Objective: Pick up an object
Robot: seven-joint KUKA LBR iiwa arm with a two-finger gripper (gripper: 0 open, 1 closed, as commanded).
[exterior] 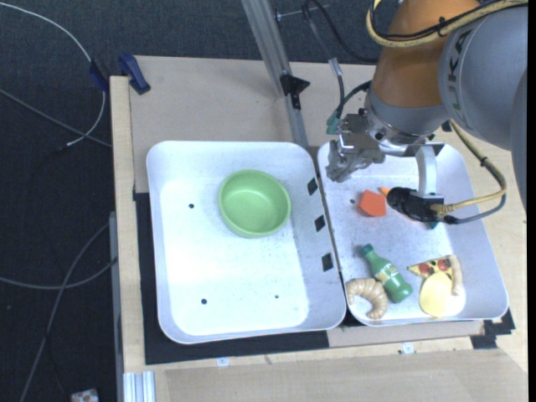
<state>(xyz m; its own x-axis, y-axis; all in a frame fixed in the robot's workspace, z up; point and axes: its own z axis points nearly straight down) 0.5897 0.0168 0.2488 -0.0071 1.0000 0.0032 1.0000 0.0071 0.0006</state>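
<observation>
Although my gripper (343, 167) hangs over the far left corner of the right white bin (477, 224), I cannot tell how it is set, and nothing shows in its hold. The nearest candidate, a small orange block-shaped toy (373, 203), lies on the bin floor just beyond my gripper, toward the camera and slightly right. It is compact, with no marked long axis. In my judgement, a short shift that way precedes any descent.
</observation>
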